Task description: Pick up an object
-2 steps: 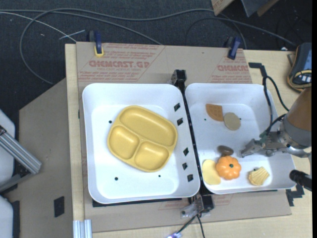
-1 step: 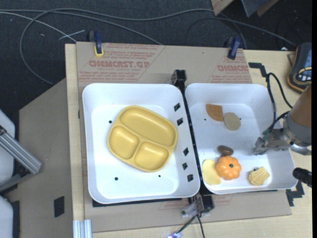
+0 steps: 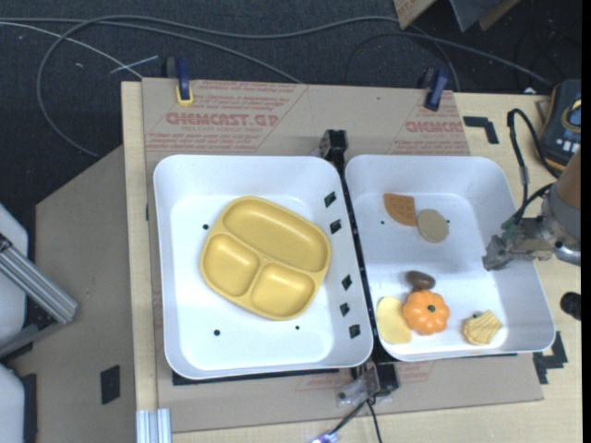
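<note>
The right bin [image 3: 480,178] holds several small food toys. A brown cracker [image 3: 399,208] and a beige round piece [image 3: 432,225] lie toward the back. Nearer the front sit a dark oval piece [image 3: 420,280], an orange pumpkin [image 3: 426,311], a pale yellow slice [image 3: 391,322] and a ridged yellow chip [image 3: 482,327]. My gripper [image 3: 501,250] hangs over the right bin's right rim, right of the beige piece and above the chip. It touches none of the toys.
A yellow divided plate [image 3: 266,257] lies in the left bin [image 3: 175,247]. Black clips line the wall between the bins [image 3: 346,247]. Blue clamps [image 3: 183,78] hold the cardboard base at the back. Cables run along the right edge [image 3: 519,155].
</note>
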Controlling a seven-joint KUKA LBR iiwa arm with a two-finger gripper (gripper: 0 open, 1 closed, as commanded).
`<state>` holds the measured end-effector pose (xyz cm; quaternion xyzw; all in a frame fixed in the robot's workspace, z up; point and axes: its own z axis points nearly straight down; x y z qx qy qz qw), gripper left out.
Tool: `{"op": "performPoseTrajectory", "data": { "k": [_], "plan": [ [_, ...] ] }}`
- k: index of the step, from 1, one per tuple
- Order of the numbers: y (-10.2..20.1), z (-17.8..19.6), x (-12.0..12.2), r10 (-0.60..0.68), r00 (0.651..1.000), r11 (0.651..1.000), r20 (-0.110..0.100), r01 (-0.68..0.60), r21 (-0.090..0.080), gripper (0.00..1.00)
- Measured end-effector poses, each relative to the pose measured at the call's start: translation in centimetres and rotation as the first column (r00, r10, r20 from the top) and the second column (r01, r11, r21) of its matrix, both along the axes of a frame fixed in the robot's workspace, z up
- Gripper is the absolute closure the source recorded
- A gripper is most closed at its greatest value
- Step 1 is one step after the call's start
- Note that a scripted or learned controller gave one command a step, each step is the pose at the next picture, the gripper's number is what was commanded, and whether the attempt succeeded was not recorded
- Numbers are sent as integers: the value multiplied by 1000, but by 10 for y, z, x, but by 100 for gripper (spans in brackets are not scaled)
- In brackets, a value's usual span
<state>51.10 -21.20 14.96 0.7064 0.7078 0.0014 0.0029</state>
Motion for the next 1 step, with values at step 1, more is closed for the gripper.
{"op": "performPoseTrajectory", "data": {
  "k": [1],
  "plan": [
    [9, 59, 2, 1, 1000, 1000, 1, -1, 0, 100]
  ]
}}
